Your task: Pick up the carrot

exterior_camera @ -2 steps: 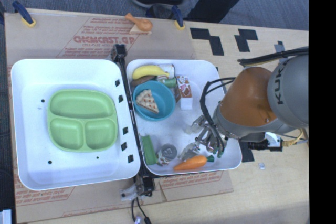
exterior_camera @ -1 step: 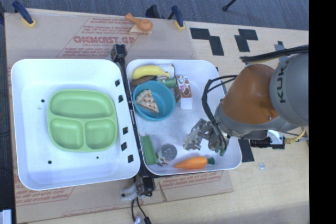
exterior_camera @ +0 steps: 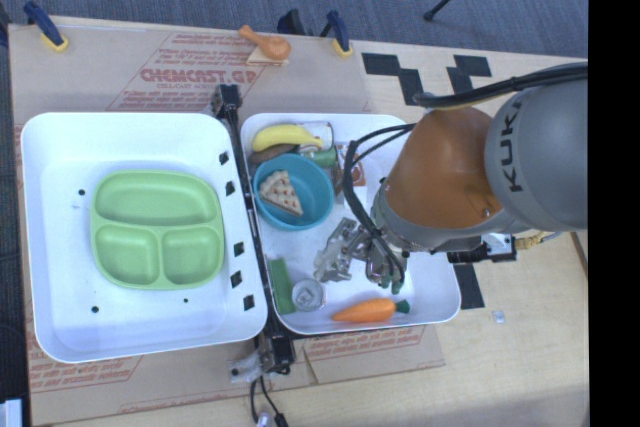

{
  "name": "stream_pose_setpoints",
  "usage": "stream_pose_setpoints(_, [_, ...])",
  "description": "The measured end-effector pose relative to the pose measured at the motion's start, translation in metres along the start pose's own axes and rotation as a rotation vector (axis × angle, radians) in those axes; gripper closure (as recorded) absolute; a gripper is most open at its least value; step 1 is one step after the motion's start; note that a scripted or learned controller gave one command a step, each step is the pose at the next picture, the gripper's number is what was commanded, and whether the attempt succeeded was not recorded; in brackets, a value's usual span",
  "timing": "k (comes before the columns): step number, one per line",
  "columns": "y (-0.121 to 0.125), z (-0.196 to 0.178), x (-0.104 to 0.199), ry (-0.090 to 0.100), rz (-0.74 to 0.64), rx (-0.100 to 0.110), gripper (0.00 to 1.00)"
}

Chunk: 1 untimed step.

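- Carrot (exterior_camera: 367, 311) not picked yet: it lies flat on the floor of the right bin (exterior_camera: 432, 300), at the near edge, green top pointing toward the arm's side.
- Gripper (exterior_camera: 360, 257) sits low in the right bin, just up from the carrot and a bit toward the bin divider. Close, but a gap shows between them.
- Nothing visible between the fingers. Can't tell from this slant whether the claw is apart or together; the metal parts blur together.
- Wrist and orange band (exterior_camera: 445, 177) cover much of the bin's right half.
- Clutter nearby: blue bowl (exterior_camera: 293, 191) with a pizza slice (exterior_camera: 281, 194) in it, banana (exterior_camera: 284, 136) at the far edge, a small round metal piece (exterior_camera: 307, 294) and a green item (exterior_camera: 278, 283) just left of the carrot.
- Left bin (exterior_camera: 50, 215) holds a green divided plate (exterior_camera: 157, 228), not involved.
- Status judgement: approach mostly done. Left to do: final alignment over the carrot, descend, close, lift.
- Risk: carrot is near the bin wall, so finger clearance looks tight.
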State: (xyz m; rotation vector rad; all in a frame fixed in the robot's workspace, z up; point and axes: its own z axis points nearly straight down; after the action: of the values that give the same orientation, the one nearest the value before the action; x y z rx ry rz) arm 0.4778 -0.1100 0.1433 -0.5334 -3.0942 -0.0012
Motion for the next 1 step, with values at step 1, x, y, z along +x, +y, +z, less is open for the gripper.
stream_pose_setpoints(1, [-0.0092,0.0061,-0.0023,0.003,-0.393,0.003,1.0])
